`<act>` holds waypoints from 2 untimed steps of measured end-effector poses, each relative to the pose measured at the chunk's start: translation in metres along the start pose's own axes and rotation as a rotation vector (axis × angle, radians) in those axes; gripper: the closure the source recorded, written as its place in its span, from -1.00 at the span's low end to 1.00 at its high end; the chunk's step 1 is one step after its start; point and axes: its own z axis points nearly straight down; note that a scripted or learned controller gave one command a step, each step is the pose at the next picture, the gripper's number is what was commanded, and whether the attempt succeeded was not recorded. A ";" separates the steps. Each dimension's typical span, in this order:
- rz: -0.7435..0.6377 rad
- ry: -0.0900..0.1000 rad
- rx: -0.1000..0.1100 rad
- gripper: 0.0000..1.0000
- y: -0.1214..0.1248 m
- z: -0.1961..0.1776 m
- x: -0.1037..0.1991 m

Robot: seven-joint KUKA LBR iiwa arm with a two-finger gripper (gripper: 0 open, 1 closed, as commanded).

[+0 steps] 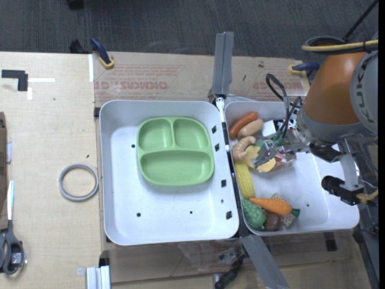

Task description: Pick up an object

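Observation:
The right bin (325, 203) holds a heap of toy food along its left side: a red sausage (243, 122), a pale bun (251, 127), a shrimp-like piece (242, 146), a yellow corn cob (243, 180), an orange carrot (272, 205) and a green vegetable (252, 214). My gripper (278, 150) reaches in from the right and sits low over a yellow and green item (265, 161) in the middle of the heap. The wrist hides the fingertips. The left bin (120, 179) holds a green divided plate (175, 150).
A grey tape ring (79, 181) lies on the bench left of the bins. Scissors (11, 248) rest at the bench's left edge. A blue clamp (101, 51) sits at the back left. A metal divider (223, 65) stands between the bins at the back.

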 end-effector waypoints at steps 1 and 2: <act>-0.036 0.001 0.001 -1.00 -0.058 0.100 -0.026; -0.133 0.001 0.000 -1.00 0.012 0.100 -0.041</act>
